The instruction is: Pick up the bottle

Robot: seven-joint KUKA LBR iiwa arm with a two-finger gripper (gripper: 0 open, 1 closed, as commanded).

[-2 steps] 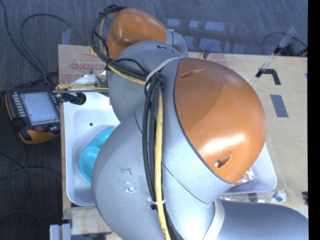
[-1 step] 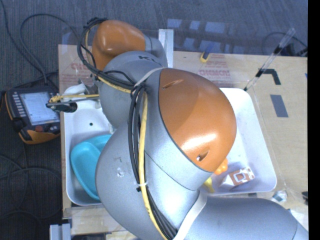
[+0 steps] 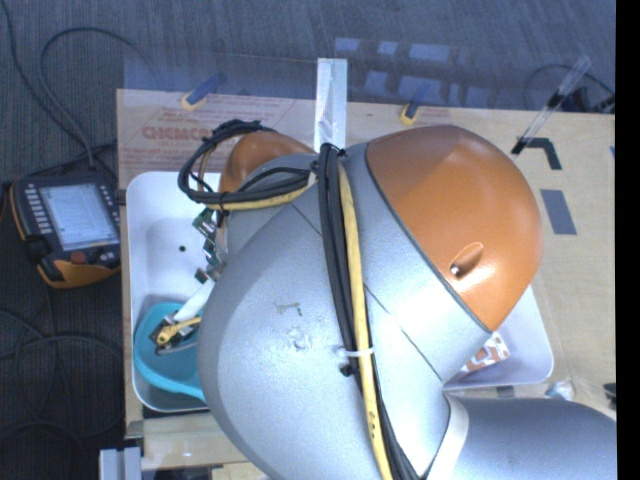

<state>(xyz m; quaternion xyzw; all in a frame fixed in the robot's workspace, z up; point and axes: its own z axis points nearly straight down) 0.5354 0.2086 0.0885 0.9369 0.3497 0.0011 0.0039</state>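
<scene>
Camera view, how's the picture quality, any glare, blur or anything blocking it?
In the camera view the arm sits close to the lens and covers most of both bins; its orange band carries a soft sheen, not harsh glare. The left bin is bright white and evenly lit, the image slightly soft, shadows faint.

Left white bin (image 3: 150,238) holds a blue bowl-like item (image 3: 165,363) at its 6 o'clock end. A teach pendant (image 3: 65,223) lies on grey carpet at the bin's 9 o'clock.

The arm (image 3: 400,308) hides most of both bins (image 3: 150,228); its base is cut off below.
</scene>
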